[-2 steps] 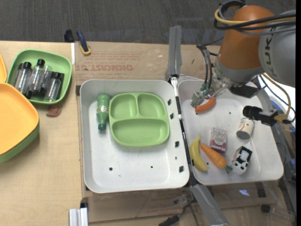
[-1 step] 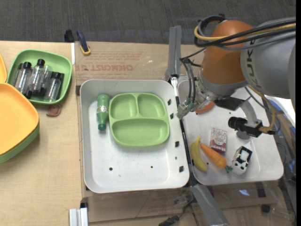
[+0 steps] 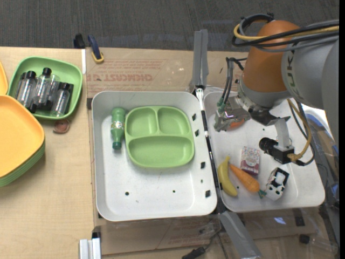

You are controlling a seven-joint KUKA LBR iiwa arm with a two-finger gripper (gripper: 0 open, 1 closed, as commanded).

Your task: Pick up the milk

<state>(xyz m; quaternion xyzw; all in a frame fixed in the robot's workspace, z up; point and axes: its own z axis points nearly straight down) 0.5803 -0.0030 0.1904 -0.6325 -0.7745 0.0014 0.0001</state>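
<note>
The milk (image 3: 277,183) is a small white carton with black cow patches, lying in the right bin (image 3: 307,196) near its front right corner. My gripper (image 3: 225,117) hangs over the far left part of that bin, well away from the carton and up-left of it. A small orange-red item (image 3: 237,124) shows just beside the gripper. The grey arm with its orange band (image 3: 268,50) covers the bin's far right part.
A banana (image 3: 227,177), a carrot (image 3: 245,178) and a pink-white packet (image 3: 250,158) lie left of the milk. The left bin (image 3: 156,198) holds a green divided plate (image 3: 159,135) and a green bottle (image 3: 117,127). A green tray of bottles (image 3: 46,87) and orange plates (image 3: 19,139) sit further left.
</note>
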